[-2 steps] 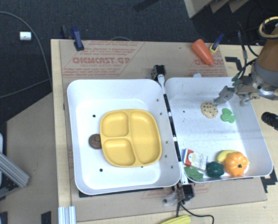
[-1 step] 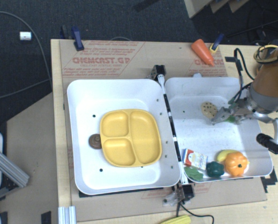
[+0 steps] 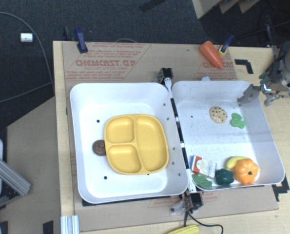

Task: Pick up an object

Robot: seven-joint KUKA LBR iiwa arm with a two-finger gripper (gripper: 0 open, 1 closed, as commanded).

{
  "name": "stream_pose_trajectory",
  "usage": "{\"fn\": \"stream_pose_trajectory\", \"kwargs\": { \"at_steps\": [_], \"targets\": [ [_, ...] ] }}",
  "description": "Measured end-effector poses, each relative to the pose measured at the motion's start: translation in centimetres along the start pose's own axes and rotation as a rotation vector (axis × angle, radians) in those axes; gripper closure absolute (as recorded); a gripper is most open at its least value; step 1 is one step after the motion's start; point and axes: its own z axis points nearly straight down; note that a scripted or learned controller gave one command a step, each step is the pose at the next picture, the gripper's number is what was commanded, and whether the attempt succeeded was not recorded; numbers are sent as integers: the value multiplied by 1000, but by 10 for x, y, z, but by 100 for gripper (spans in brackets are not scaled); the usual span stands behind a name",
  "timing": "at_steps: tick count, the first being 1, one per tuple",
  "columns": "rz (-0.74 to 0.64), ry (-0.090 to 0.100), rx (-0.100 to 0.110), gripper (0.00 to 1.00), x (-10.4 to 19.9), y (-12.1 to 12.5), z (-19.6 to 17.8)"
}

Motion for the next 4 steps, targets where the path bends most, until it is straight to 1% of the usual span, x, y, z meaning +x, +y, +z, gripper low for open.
{"fn": "stream_pose_trajectory", "kwargs": {
  "at_steps": [1, 2, 3, 4],
  "targets": [
    [1, 3, 5, 0, 1, -7, 73],
    [0, 3, 4, 0, 41, -25, 113],
    [0, 3, 1, 0, 111, 32, 112],
    [0, 1, 1, 0, 102, 61, 112]
  ]
}}
